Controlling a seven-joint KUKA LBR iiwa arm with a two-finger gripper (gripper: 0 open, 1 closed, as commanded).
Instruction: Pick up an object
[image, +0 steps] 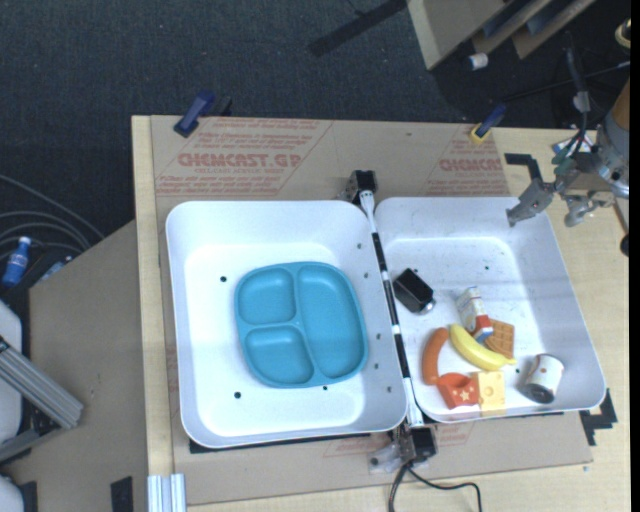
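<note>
Two shallow white plastic bins, left (190, 300) and right (560, 270), show a smooth, faintly glossy finish, as does the light-blue three-compartment plastic tray (300, 322). The tan bench board (250, 160), matt like paper-faced sheet, bears red print. The yellow banana (478, 346) looks smooth, glossy plastic.

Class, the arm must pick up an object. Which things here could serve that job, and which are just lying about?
For the job: gripper; banana; sausage; black box; small can; yellow block; right bin.

Lying about: blue divided plate in the left bin; blue clamp; cables.
</note>
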